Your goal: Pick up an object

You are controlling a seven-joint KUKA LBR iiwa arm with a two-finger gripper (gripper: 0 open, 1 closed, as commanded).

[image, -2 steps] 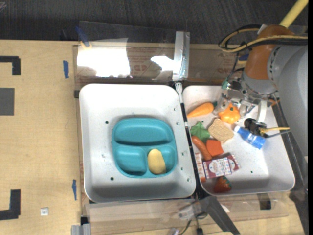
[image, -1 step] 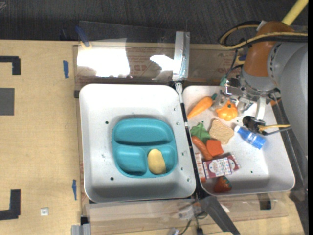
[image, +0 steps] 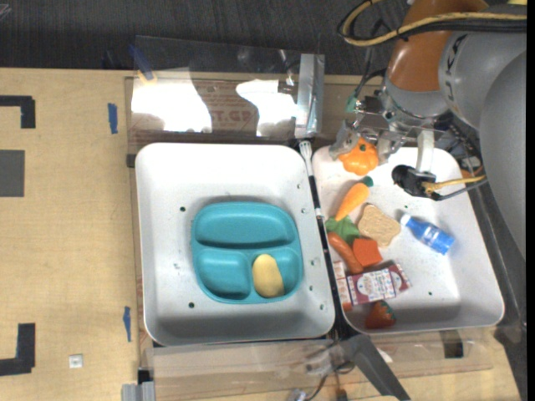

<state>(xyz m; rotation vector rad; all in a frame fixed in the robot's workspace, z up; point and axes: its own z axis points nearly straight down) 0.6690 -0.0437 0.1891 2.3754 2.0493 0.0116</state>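
two bins: left bin (image: 159, 224) and right bin (image: 468, 282) sit side by side on the bench (image: 67, 224), walls touching along the middle.
tool: tool (image: 368, 140) hangs over the far left corner of the right bin, directly above the orange toy vegetable (image: 361, 160). can't tell its opening from this angle, and can't confirm it holds anything.
likely target: the orange toy vegetable, judging by where the tool is. it lies near the far wall, apart from the rest of the pile, so it looks like the easiest single pick.
pile: toy carrot (image: 353, 199), bread slice (image: 379, 225) and red packet (image: 378, 284) are bunched along the bin's left wall, touching or overlapping. probably slid there, since the floor slopes up to the rim.
loner: blue bottle (image: 428, 234) lies on its side mid-bin, with bare floor to its right and in front.
left bin: teal divided tray (image: 242, 224) is centred, with a yellow potato-like toy (image: 267, 275) in its near right compartment. the divider keeps it from rolling.
edges: the target is close to the far rim and the shared wall, so there's little sideways room. judgement: a straight vertical lift is the safest exit.
open room: the right half of the right bin floor is mostly bare.
risk: a shift toward the corner could catch the rim.
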